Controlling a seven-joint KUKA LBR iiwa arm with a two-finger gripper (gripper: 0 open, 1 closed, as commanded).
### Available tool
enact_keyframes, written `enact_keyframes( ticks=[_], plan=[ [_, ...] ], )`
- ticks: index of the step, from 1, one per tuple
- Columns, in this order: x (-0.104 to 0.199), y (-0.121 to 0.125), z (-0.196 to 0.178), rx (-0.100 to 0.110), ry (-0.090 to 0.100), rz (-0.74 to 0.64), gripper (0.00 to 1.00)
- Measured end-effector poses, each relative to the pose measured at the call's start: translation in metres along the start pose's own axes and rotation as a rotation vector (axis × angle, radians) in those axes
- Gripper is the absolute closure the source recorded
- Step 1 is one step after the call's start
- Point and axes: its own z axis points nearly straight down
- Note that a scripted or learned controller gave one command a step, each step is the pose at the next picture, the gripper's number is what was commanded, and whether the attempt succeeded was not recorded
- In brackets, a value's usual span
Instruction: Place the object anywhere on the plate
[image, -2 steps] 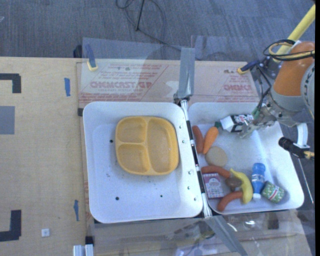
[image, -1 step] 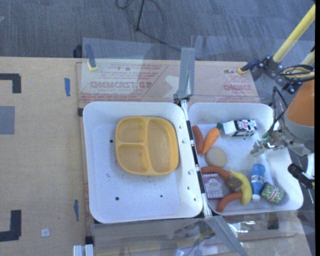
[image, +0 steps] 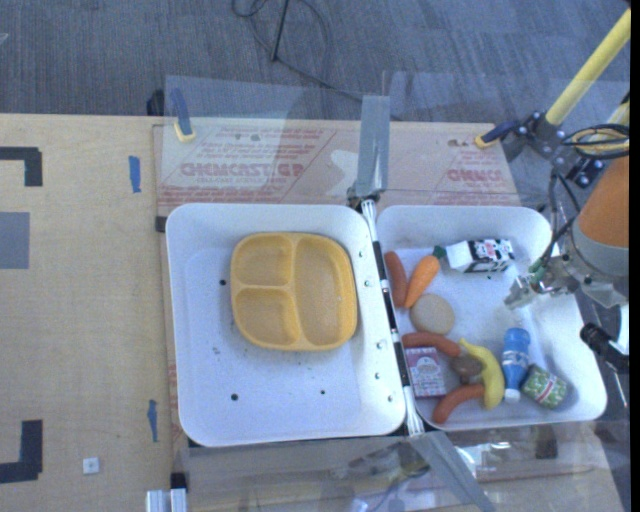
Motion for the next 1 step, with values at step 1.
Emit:
enact_keyframes(
  ticks=[1],
  plan=[
    [-0.014, 0.069, 0.0114, 0.02, 0.001, 0.012, 1.0]
  ],
)
